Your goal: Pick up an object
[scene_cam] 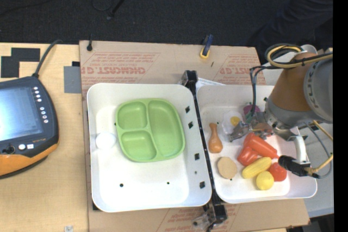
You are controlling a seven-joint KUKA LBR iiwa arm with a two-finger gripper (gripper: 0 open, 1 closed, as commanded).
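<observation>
The right bin [304,188] holds several toy foods: an orange gourd [216,138], a tan round piece [227,167], a red pepper [254,149], a yellow oblong piece [255,167], a yellow lemon [265,181] and a small red piece [278,171]. A small yellow item [235,120] lies near the bin's middle. My gripper [239,130] hangs low over the right bin, just left of the red pepper and right of the gourd. Nothing is visibly held in it. The arm's orange band [288,89] rises behind it.
The left bin [103,182] carries a green divided plate [149,130] and a small white disc [105,140]. A black divider [198,138] runs between the bins. A tablet pendant [22,122] lies at the far left. Cables [312,163] loop over the right bin's edge.
</observation>
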